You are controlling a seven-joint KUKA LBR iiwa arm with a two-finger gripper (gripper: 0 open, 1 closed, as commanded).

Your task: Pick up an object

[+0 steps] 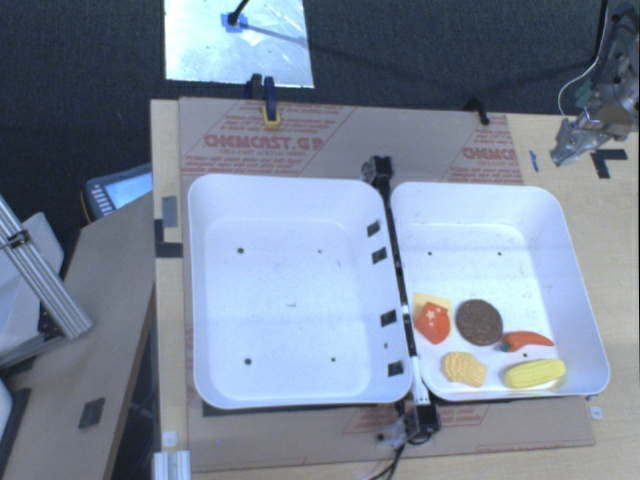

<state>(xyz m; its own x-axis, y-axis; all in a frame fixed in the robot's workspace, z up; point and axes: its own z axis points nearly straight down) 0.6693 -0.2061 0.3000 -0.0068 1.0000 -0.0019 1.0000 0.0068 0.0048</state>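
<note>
Five toy foods point(480, 321) cluster in the right bin's point(560, 238) near corner.

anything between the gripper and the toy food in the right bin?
Camera view: bare bin floor and far rim between the gripper at upper right and the food cluster at the near end.

The right white bin point(480, 192) lies just below and to the left of the gripper point(578, 144), and the left white bin point(290, 268) lies farther left, touching it. Both rest on a board printed CHEMCAST GP point(300, 134). Far to the gripper's left, a yellow clamp point(269, 106) grips the board's far edge, with a silver sheet point(238, 28) beyond it.
</note>
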